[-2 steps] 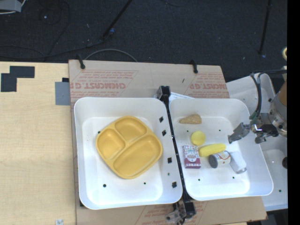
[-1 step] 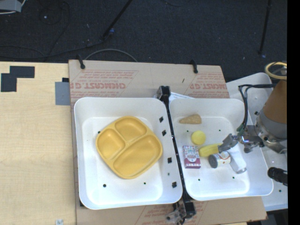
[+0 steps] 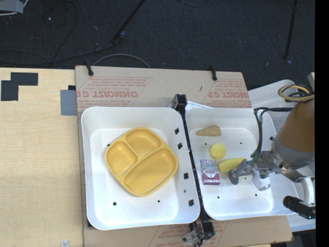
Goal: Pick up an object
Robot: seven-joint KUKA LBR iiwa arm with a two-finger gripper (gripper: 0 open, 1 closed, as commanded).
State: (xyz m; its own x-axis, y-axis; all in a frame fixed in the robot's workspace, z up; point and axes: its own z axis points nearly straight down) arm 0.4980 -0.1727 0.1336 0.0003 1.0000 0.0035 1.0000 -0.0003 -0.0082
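The arm's hand (image 3: 248, 172) sits low in the right bin (image 3: 226, 210), just beside the right end of a yellow banana-shaped toy (image 3: 230, 164), though whether it is spread or pressed together cannot be told. That toy lies near the bin's middle and looks light, stiff and smooth, so it may slip unless taken across its narrow middle. Close around it are a yellow ball (image 3: 217, 151), a small red-and-white packet (image 3: 209, 172) and a tan lump (image 3: 208, 131), while the yellow divided plate (image 3: 142, 161) lies in the left bin (image 3: 97, 199), well apart.

a robot lab — loose cables (image 3: 123, 32) on dark carpet, white bins (image 3: 97, 138) on a cardboard-lined bench (image 3: 154, 86).
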